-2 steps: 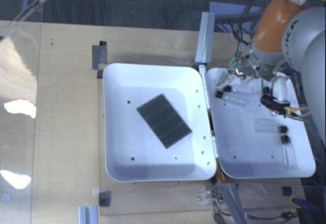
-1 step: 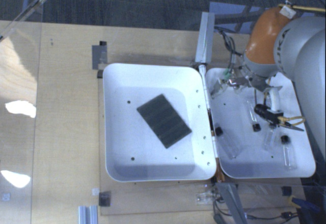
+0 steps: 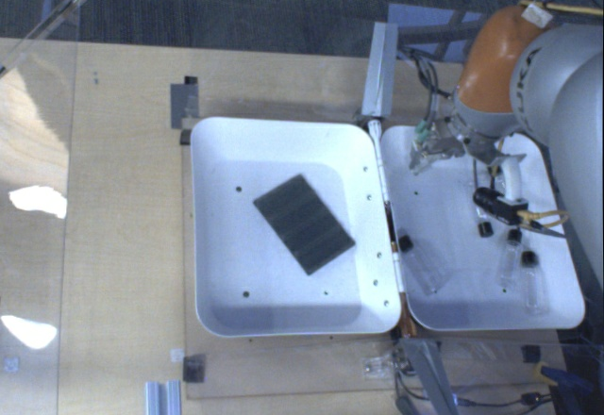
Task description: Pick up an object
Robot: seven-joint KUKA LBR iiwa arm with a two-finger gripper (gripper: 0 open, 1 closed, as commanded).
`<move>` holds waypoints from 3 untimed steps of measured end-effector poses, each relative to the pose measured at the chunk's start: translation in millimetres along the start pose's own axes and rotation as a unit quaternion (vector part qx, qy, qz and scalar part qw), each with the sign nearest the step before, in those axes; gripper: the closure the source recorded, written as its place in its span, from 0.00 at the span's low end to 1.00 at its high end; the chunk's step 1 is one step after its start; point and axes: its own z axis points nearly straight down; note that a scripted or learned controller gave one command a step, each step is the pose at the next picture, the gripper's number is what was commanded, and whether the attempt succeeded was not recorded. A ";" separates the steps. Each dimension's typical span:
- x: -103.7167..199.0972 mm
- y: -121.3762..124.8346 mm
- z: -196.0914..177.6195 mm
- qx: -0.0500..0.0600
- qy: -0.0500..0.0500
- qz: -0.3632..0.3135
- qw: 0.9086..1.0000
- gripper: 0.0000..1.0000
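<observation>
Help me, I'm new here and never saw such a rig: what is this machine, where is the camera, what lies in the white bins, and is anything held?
One camera, fixed above the bench, looks down at a slant. The grey and orange machine on the right is a robot arm; its claw hangs over the right bin. The left bin holds a flat dark rectangular pad. A small black piece lies in the right bin. I see nothing held in the claw.

Left bin (image 3: pixel 226 295): dark flat slab (image 3: pixel 304 223) lying askew mid-bin. Right bin (image 3: pixel 462 302): end effector (image 3: pixel 427 151) over far-left corner, small black piece (image 3: pixel 404 241) near its left wall.
</observation>
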 end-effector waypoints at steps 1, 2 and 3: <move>0.3 -56.3 -142.8 0.004 0.000 -0.098 0.995 1.00; 1.3 -53.8 -154.4 0.000 -0.001 -0.100 0.995 1.00; 2.1 -51.4 -165.9 -0.003 -0.002 -0.102 0.995 1.00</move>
